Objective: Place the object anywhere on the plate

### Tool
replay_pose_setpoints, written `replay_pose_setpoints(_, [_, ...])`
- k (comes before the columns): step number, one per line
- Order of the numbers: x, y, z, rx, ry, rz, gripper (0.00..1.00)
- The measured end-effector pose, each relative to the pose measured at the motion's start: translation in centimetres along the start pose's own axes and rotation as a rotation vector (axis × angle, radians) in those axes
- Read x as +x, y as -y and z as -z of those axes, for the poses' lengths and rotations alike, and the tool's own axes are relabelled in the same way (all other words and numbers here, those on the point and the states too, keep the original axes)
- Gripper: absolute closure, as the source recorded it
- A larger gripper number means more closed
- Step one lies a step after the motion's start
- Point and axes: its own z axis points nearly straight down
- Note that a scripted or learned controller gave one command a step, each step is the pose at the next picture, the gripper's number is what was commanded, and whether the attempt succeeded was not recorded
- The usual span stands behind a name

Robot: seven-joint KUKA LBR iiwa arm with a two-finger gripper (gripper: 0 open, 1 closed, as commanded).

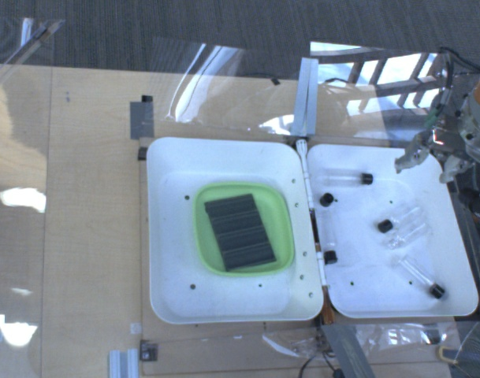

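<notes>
A square lime-green plate sits in the middle of the left white bin. A dark grey ribbed rectangular block lies flat on the plate, slightly turned, with nothing touching it. My gripper hangs over the far right corner of the right bin, well away from the plate. Its two fingers are spread apart with nothing between them.
Several clear vials with black caps lie in the right bin: one near the back, one in the middle, one at the front right. A small black cap lies near the divider. A metal post stands behind the bins.
</notes>
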Motion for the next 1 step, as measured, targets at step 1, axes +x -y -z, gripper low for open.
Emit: replay_pose_setpoints(1, [-3.24, 4.40, 7.76, -0.002, 0.001, -0.112, 0.00])
